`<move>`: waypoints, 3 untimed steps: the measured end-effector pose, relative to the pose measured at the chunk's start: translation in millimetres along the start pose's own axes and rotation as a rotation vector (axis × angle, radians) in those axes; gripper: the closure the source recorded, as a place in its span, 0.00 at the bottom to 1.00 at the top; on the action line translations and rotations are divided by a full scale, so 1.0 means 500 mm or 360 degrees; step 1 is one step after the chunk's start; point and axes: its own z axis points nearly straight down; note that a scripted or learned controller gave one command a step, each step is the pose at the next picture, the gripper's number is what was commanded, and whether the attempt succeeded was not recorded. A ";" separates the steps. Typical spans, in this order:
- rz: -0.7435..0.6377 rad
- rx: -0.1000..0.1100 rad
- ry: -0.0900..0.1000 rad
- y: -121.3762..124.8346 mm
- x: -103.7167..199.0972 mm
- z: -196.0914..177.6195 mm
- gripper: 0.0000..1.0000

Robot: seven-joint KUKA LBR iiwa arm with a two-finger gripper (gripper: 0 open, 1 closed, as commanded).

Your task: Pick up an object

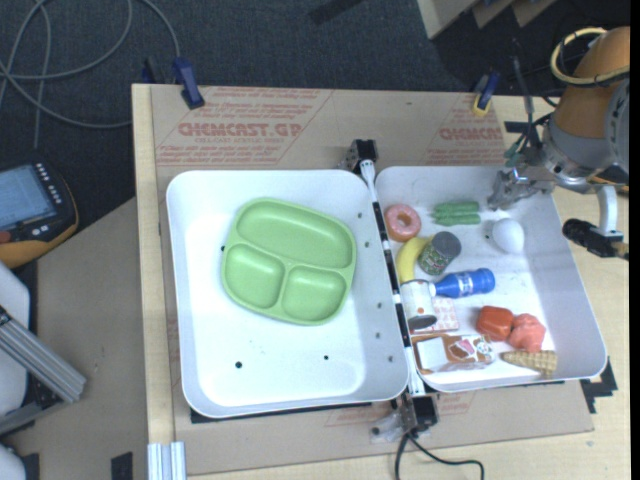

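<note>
The right bin holds several small objects. Among them are a pink donut, a green piece, a white egg, a yellow banana and a grey can. Lower down lie a blue bottle, two red-orange lumps and a waffle cone. My gripper hangs over the bin's far right corner, just above and behind the egg. Nothing shows in its grasp.
The left bin carries a green divided plate. Flat printed cards and a small white box lie at the right bin's near left. The arm enters from the upper right. Blue clamps hold the board's back edge.
</note>
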 end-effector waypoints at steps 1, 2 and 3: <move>0.0003 0.0006 -0.0002 -0.005 0.126 -0.054 1.00; 0.0004 0.0008 -0.0003 -0.005 0.124 -0.053 0.00; 0.0004 0.0000 -0.0004 -0.003 0.096 0.026 0.00</move>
